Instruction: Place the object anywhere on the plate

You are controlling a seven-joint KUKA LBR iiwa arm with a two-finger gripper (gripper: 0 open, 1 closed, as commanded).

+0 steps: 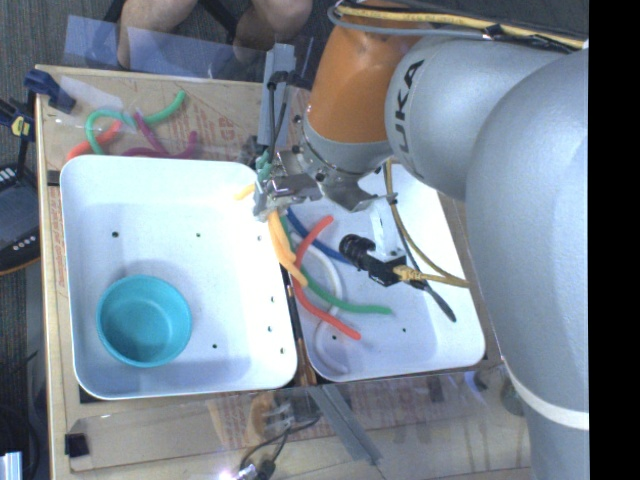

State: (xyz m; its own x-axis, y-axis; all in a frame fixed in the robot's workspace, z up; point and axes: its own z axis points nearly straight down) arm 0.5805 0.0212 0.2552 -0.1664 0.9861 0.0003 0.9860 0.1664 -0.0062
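Observation:
A teal round plate (145, 320) lies in the near left corner of the left bin (150, 228). My gripper (270, 196) hovers over the wall between the two bins, at the far left corner of the right bin (440, 338). A yellow-orange bendy strand (283, 246) runs down from right under the gripper along that wall, and a short yellow tip (243, 193) pokes out on its left. Whether the strand is gripped is hidden by the wrist. Red (330, 320), green (345, 306) and blue (300, 243) strands lie tangled beside it in the right bin.
A white looped strand (328, 353) lies near the right bin's front edge. Green, pink and red strands (130, 128) lie on the bench behind the left bin. The arm's bulk covers the right bin's far right part. Someone's legs (225, 3) stand behind the bench.

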